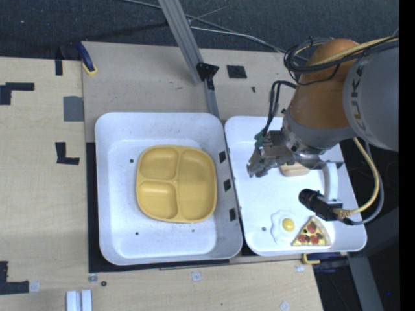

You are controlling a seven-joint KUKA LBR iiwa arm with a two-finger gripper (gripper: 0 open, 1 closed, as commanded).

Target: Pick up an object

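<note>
Several small items are lying in the right-hand bin, where the claw is hanging low over the white floor. Whether the claw is spread or pressed together I cannot tell, since the dark fingers are blurring into one shape, and nothing is showing between them.

Just to the right of the claw, partly under the wrist, a pale tan block is sitting on the bin floor; what it is I cannot tell. Below and to the right of the claw, a toy fried egg and a toy pizza slice are lying side by side near the bin's lower wall.

All three are looking light and stiff, probably moulded plastic, so weight is posing little trouble. The egg and pizza are lying flat and thin, offering only edges, and are likely slipping on the smooth floor. The block is standing taller, so a grip across its short sides is looking the surest.

Left of the claw, the other bin is holding a yellow divided plate. Both bins are resting on the tan desk, with open room around the claw.
</note>
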